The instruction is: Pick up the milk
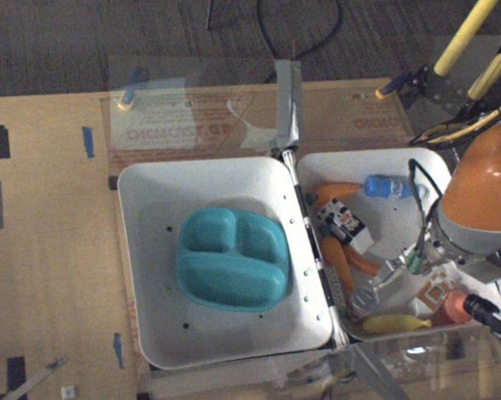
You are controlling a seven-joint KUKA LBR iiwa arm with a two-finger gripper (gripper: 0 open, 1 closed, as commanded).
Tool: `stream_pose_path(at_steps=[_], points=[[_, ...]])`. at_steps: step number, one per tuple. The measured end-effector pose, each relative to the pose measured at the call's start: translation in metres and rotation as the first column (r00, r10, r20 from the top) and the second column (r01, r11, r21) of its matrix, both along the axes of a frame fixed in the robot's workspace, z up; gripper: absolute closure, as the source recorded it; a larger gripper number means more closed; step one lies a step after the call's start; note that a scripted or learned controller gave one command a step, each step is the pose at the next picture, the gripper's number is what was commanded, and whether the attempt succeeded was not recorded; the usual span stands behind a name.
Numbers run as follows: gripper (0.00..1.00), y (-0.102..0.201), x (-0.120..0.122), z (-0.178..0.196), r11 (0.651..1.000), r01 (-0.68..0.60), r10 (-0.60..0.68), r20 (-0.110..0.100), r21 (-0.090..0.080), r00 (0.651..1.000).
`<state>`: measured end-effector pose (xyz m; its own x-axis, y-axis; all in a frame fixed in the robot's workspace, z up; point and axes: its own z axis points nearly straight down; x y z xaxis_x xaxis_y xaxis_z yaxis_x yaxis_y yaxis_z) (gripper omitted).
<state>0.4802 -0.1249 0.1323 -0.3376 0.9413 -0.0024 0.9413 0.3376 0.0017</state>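
Note:
The milk [344, 222] is a small white carton with black cow patches. It lies in the right bin [432, 163], close to that bin's left wall. My gripper [370, 292] hangs low over the front part of the same bin, in front of and slightly right of the carton and apart from it. Nothing shows between it and the carton except an orange carrot-like piece [347, 262]. The grey arm with its orange band [488, 188] reaches in over the bin's right side and hides part of the floor there.
A blue bottle [387, 186] and a second orange piece [339, 190] lie at the back of the right bin. A yellow banana [395, 321] and a reddish item [453, 306] lie along its front. The left bin [142, 245] holds a teal divided plate [232, 258].

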Motion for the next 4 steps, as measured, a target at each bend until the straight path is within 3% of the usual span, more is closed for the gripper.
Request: stream_pose_path(at_steps=[1,2,3,4], points=[[0.0,-0.07,0.0,0.069,0.999,0.054,-0.054,0.0,0.0,0.999],[0.0,-0.093,0.001,-0.037,0.997,0.08,-0.08,0.001,0.003,0.997],[1.0,-0.094,0.004,-0.026,0.997,0.081,-0.081,0.009,0.001,0.997],[1.0,-0.021,0.026,0.053,0.999,-0.045,0.045,0.001,0.0,0.999]])
